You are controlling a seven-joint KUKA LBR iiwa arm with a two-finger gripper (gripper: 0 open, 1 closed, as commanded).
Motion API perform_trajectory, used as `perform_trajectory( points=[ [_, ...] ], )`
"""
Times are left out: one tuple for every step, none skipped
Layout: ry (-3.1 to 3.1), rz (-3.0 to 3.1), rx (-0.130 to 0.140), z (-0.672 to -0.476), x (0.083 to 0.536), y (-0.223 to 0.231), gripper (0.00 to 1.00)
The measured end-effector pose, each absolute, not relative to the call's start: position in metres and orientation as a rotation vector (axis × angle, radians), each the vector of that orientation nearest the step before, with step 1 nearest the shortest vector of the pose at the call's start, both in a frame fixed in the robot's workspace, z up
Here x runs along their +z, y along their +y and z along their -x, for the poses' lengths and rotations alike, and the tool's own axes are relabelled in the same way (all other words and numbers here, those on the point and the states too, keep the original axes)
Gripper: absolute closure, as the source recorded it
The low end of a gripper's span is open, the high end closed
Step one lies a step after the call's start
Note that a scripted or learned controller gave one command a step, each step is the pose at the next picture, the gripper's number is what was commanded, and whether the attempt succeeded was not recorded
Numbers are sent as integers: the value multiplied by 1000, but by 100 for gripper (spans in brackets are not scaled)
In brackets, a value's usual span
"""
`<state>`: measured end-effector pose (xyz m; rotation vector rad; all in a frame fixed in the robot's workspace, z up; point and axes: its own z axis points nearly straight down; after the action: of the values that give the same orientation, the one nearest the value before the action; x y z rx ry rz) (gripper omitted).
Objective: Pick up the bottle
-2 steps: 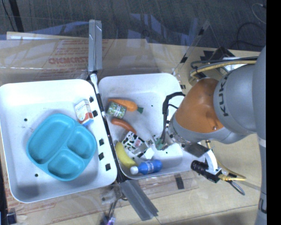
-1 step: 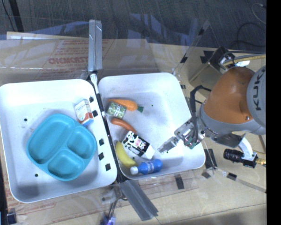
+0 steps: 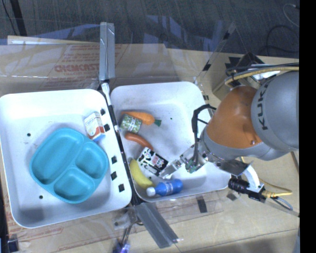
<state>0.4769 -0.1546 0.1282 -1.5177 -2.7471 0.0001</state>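
Arm [image 3: 253, 125] reaches over the right bin [image 3: 163, 91], gripper [image 3: 175, 166] low near the front wall; can't tell how far it is open, nothing visibly held. Blue bottle [image 3: 166, 187] lies flat just in front of and slightly left of the gripper, beside the banana [image 3: 138, 174]. Its long axis runs left-right, white cap pointing left.

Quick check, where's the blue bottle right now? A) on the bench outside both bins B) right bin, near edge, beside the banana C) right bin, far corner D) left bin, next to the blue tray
B: the blue bottle lies on its side at the near edge of the right bin, just right of the banana.
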Motion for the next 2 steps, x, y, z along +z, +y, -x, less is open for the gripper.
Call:
perform_trajectory(
  points=[
    [-2574, 1793, 0, -477, 111, -125, 0],
    [-2574, 1801, -4, -478, 97, -162, 0]
  ],
)
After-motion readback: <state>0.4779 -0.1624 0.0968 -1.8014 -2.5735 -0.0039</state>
